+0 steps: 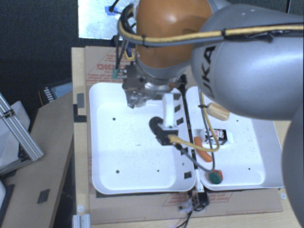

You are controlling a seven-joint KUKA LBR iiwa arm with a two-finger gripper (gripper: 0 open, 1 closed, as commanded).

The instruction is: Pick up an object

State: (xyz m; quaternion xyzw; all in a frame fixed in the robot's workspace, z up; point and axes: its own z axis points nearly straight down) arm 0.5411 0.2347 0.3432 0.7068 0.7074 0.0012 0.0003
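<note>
Scanning from the left: left bin (102,141), white floor with a few dark specks (114,119). Hovering over its far right part, under the orange band (171,23): gripper (137,98), seen from above, own body blocking the view beneath. Cannot tell whether wide or narrow; nothing seen held.

Crossing the ridge (186,127) into the right bin (251,151): tan block (217,112) at the far left. Just nearer, packet (219,136), dark with white and red. Nearer still and close to the ridge, carrot (203,154), lying aslant. Green ball (216,176) by the near left corner, apart from the carrot.

Judging the step as approach or search: no object picked yet, task barely begun. Next move, probably: shift right across the ridge, settle above one piece, spread wide, come straight down, close. Favouring the green ball or the tan block, each standing clear of its neighbours. Carrot and packet near each other, so risking a nudge. Minding the ridge and the bin wall on the way down.
</note>
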